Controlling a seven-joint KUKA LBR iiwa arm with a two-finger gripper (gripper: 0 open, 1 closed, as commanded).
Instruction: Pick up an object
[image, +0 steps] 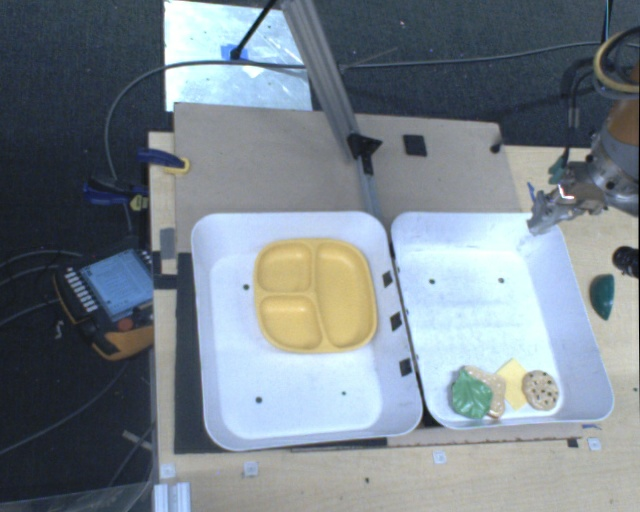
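Note:
In the right bin (500, 300), near its front right corner, lie three small things close together: a green leafy piece (471, 393), a yellow cheese-like wedge (513, 381) and a round brown cookie (541, 389). A yellow divided plate (312, 294) rests in the left bin (300, 400). My gripper (548, 209) hangs over the right bin's far right corner, well away from the three items, with nothing seen in it.
A teal object (602, 296) lies on the bench right of the right bin. A slanted metal pole (330, 85) runs behind the bins. Cables and a blue-screened device (108, 290) sit off to the left.

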